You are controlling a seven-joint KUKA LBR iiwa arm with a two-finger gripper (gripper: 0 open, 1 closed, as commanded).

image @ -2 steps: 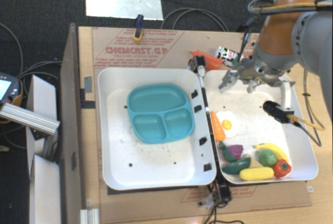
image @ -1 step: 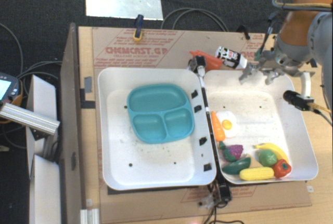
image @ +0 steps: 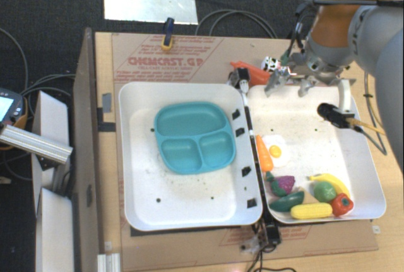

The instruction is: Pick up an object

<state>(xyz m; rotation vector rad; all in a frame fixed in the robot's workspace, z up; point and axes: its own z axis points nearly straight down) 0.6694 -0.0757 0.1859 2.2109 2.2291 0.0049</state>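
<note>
My gripper hangs over the far edge of the right bin, open, with nothing between its fingers. Toy food lies at that bin's near end: an orange carrot along the left wall, a fried egg, a purple piece, a dark green cucumber, a yellow corn cob, a banana, a green pepper and a red tomato. All of these sit well nearer the camera than the gripper. An orange toy lies just left of the gripper at the bin's far-left corner.
The left bin holds a teal divided plate. A small black-and-white object sits behind the bins on the cardboard. A blue-and-yellow clamp stands at the bench's far edge. Black clips line the wall between the bins.
</note>
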